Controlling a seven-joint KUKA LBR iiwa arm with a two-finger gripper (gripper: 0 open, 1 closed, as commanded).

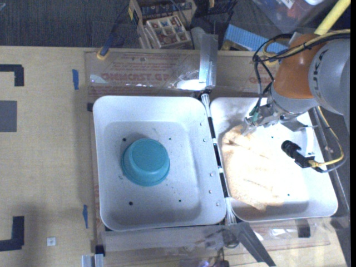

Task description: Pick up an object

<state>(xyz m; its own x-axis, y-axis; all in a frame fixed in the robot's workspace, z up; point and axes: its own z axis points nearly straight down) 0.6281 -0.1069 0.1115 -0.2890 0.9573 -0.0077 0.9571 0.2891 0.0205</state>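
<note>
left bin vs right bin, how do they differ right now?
The left bin holds a teal bowl, upside down; the right bin has none. The gripper sits over the right bin, not the left. The right bin's floor is glare-washed; the left's is evenly lit. Both are shallow and white.

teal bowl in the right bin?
No, the teal bowl sits upside down in the left bin, while the gripper is over the right bin.

Two white bins (105, 149) side by side; boxes (164, 21) behind bench.
</note>
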